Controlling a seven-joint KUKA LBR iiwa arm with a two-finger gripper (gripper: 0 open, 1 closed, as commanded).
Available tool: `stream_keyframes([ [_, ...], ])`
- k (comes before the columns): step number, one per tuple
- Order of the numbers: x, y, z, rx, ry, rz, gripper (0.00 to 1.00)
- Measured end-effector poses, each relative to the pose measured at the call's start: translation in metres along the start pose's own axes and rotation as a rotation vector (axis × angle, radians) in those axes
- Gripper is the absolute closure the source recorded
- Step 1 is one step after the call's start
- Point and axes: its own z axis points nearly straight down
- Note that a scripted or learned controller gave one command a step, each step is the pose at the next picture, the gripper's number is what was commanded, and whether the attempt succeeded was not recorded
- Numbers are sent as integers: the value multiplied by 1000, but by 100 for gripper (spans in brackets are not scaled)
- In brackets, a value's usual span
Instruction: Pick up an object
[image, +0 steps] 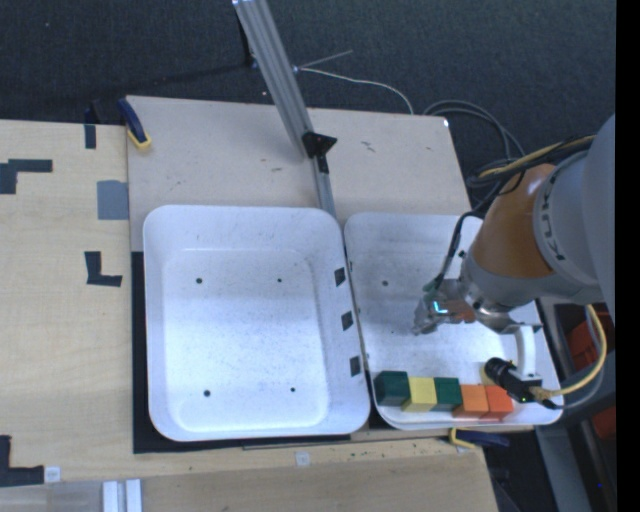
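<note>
Item: row of blocks (445, 393), green/yellow/orange, along front edge of right bin (385, 250); long axis runs w/ that edge. Gripper (432, 315) hangs over bin centre, nothing held; jaw width: can't tell. You'll find blocks frontward of it, near.

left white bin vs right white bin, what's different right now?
The left shallow white bin is wider; the right shallow white bin is narrower. The right bin has a row of blocks along its near edge: dark green block, yellow block, a second green block, orange block. The gripper hangs over the right bin. Both are shallow, white and speckled.
</note>
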Motion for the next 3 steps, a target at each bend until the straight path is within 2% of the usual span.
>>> stream_keyframes([
  [1,1,0,-9,1,2,-1,100],
  [2,1,0,-9,2,2,-1,0],
  [3,2,0,-19,3,4,-2,100],
])
